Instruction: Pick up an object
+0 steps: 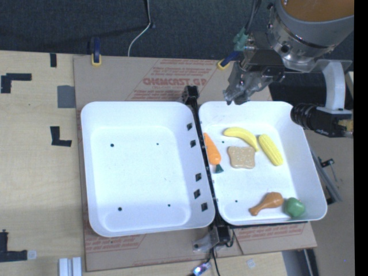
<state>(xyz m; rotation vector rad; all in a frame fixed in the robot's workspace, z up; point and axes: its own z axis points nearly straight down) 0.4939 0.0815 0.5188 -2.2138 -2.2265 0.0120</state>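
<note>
The right bin [299, 171] holds several toy foods. An orange carrot [212, 149] lies along its left wall. A yellow banana [241, 137], a corn cob [270, 149] and a tan slice of bread [242, 157] lie near the middle. A brown chicken drumstick [266, 203] and a green pepper [295, 207] rest at the front right. My gripper [234, 96] hangs above the bin's far left corner, behind the banana, with nothing visible between its fingers.
The left bin [92, 171] stands beside the right one, joined by a black hinge strip [198, 171]. Both sit on a cardboard sheet [161, 79]. A black cylinder [313, 118] juts in at the right, and a cable [141, 30] hangs at the back.
</note>
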